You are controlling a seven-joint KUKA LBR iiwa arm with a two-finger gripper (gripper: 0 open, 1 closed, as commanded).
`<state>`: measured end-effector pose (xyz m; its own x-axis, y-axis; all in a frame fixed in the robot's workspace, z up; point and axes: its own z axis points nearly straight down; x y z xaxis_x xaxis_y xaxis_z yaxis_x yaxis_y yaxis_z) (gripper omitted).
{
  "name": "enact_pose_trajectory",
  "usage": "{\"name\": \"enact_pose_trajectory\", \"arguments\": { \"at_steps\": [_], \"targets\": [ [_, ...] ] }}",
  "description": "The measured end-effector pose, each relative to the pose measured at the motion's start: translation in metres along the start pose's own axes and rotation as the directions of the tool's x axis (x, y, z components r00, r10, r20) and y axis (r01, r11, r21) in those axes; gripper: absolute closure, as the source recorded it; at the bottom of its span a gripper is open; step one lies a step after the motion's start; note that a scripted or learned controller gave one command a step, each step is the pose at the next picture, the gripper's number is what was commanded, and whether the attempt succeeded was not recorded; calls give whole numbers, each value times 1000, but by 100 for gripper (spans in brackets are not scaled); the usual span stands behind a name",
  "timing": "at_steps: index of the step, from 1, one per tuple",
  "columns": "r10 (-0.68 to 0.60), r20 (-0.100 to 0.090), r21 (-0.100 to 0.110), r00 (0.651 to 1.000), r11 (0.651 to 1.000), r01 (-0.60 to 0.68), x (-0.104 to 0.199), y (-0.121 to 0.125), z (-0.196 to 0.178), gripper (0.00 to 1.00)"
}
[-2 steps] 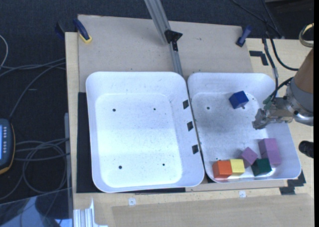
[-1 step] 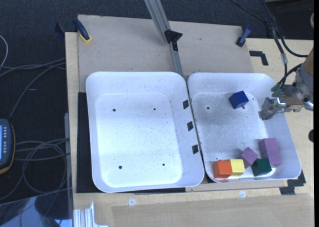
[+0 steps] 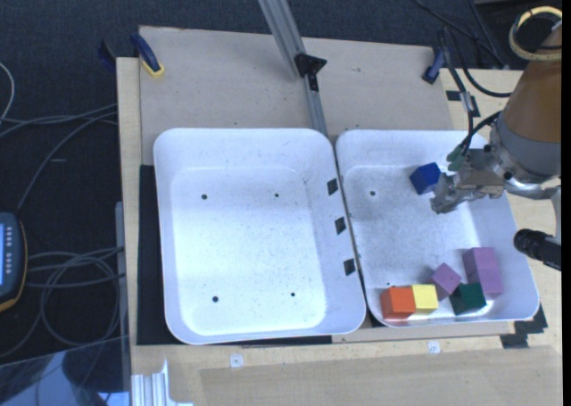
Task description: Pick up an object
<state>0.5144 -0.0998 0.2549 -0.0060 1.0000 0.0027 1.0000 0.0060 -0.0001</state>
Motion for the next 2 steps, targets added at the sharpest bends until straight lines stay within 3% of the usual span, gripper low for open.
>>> {"name": "enact_pose_trajectory", "arguments": {
  "at_steps": [1,2],
  "targets": [
    [-1,0,3,1000,1000,1,55,13,11,100],
    [-2,0,-3,1000,1000,2,112,41,14,100]
  ]
}}
